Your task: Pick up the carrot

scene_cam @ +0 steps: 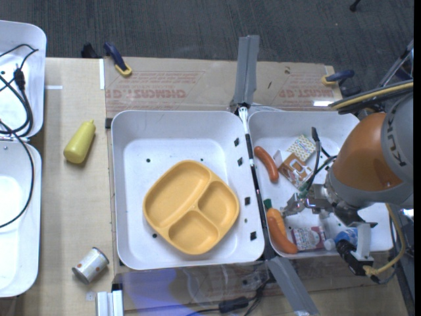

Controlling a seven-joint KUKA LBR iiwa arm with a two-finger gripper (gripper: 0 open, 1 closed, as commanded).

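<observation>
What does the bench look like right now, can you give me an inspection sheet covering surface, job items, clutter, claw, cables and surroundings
Surface: wooden bench bearing two white bins; left bin holds a yellow divided plate.
Job's things: carrot lies along the right bin's left wall, near its front corner.
Clutter: sausage, snack packets, bottle in right bin; mustard bottle and can on bench.
Claw: claw hangs just right of the carrot, apart from it.
Cables: black cable at far left.
Surroundings: dark carpet.

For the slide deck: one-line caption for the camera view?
Hand poised beside the carrot in the right bin.
</observation>
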